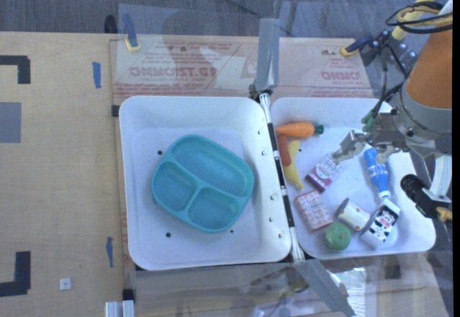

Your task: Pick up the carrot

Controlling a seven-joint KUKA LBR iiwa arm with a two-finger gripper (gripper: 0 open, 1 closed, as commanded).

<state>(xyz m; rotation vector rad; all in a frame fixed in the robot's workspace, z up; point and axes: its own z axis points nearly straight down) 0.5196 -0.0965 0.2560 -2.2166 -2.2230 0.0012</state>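
Camera view, taken left to right: the left shallow white bin (144, 129) holds a teal plastic plate with three compartments (203, 182), lying flat near its middle. Across the divider, the right shallow white bin (424, 240) is crowded. Hard against its left wall near the back lies the orange carrot with a green stalk end (296, 129), lengthwise across the bin, stalk pointing right. Just in front of it a yellow banana-shaped toy (292, 168) curves along the wall, with something small and red-orange touching it. Further right come a small pink-and-white packet (323, 172), a red checked box (313, 208), a round green fruit (337, 236), a short cream-coloured can (353, 214), a blue tube (376, 172) and a black-and-white carton (382, 225).

The metal two-finger gripper (351, 146) hangs right of the carrot, apart from it, above the packet; its fingers (338, 156) look slightly spread with nothing between them, though the detail is small.

To grasp well, I judge the gripper should travel left and toward the back, centre over the thick orange body rather than the stalk, and turn so the fingers close across the carrot's width. The wall and the banana toy leave little room, so a straight vertical descent seems safest.
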